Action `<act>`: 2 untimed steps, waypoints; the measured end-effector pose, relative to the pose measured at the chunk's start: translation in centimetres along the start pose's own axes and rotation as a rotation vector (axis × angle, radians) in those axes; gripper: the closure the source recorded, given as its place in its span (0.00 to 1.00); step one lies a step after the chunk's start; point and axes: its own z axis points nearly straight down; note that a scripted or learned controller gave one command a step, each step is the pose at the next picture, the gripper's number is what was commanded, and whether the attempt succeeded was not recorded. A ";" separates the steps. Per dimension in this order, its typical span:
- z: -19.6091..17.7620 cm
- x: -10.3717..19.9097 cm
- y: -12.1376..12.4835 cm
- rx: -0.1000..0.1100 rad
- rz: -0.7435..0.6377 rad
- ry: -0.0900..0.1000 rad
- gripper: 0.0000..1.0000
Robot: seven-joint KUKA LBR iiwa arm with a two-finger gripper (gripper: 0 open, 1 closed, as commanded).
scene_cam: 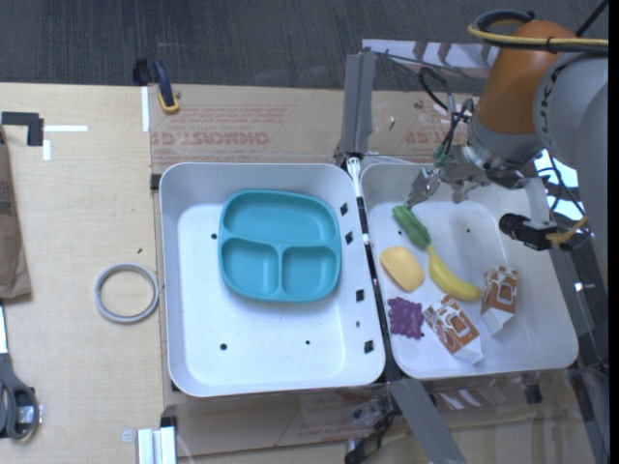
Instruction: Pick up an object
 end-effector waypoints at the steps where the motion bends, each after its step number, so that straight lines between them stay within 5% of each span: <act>1: 4.3 2.0 -1.9 0.000 0.159 0.001 0.00; 2: 3.4 1.8 -1.9 0.001 0.164 0.001 1.00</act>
